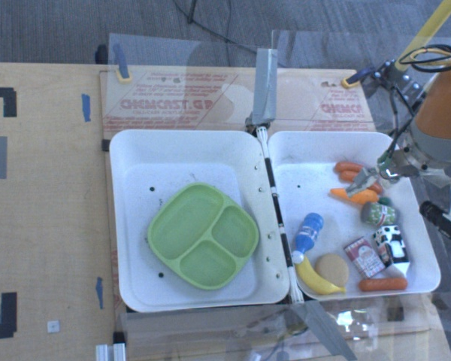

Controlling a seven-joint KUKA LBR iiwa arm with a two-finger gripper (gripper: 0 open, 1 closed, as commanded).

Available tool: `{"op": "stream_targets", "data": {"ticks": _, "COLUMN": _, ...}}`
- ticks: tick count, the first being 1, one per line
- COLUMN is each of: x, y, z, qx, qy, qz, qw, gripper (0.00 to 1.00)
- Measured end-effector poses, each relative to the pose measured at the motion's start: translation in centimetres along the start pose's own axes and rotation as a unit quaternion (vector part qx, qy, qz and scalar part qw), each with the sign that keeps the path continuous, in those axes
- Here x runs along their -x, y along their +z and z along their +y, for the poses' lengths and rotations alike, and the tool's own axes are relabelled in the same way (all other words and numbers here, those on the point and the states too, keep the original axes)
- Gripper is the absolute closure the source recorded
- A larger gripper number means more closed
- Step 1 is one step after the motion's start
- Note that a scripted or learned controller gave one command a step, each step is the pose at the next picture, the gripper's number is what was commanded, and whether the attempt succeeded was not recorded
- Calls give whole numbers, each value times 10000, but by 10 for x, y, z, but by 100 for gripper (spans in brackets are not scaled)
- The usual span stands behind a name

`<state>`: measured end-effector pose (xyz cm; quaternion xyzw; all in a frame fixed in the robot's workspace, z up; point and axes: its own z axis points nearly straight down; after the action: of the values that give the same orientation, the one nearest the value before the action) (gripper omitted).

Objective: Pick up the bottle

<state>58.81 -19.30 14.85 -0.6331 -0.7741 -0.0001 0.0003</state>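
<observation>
The blue bottle (pixel 308 233) lies tilted in the right bin, near its left wall.

A single fixed camera looks down from above the table (pixel 45 201) at a slant, far enough back to take in both white bins whole. The left bin (pixel 128 156) sits near the middle of the frame, and the right bin (pixel 301 153) lies toward the right side. The far edge of the table and a strip of grey floor (pixel 52 13) run along the top. The arm (pixel 436 119) enters from the right edge.
</observation>
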Motion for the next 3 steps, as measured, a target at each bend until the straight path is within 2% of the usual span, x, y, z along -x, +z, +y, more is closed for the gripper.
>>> {"op": "stream_targets", "data": {"ticks": 1, "x": -68, "y": 13, "z": -3, "qx": -14, "qy": 1289, "qz": 7, "qw": 9917, "gripper": 0}}
{"op": "stream_targets", "data": {"ticks": 2, "x": -98, "y": 60, "z": -17, "qx": 28, "qy": 150, "qz": -10, "qw": 9999, "gripper": 0}}
{"op": "stream_targets", "data": {"ticks": 3, "x": -84, "y": 60, "z": -32, "qx": 45, "qy": 614, "qz": -5, "qw": 9981, "gripper": 0}}
